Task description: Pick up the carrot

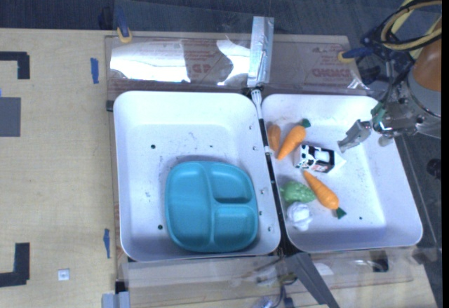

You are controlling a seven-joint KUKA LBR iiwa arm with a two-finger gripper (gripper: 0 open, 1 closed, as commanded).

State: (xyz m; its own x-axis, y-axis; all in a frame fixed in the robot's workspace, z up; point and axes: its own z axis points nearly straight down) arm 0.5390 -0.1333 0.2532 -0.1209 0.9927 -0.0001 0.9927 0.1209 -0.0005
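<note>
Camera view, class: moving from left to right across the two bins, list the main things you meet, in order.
Blue divided plate → small orange piece by the divider → upper carrot → black-and-white toy cow → gripper, hanging over the right bin.

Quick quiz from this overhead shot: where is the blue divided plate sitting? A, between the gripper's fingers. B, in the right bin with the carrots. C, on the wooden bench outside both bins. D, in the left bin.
D: the blue divided plate lies flat on the floor of the left bin, while the carrots and the gripper are over in the right bin.
</note>
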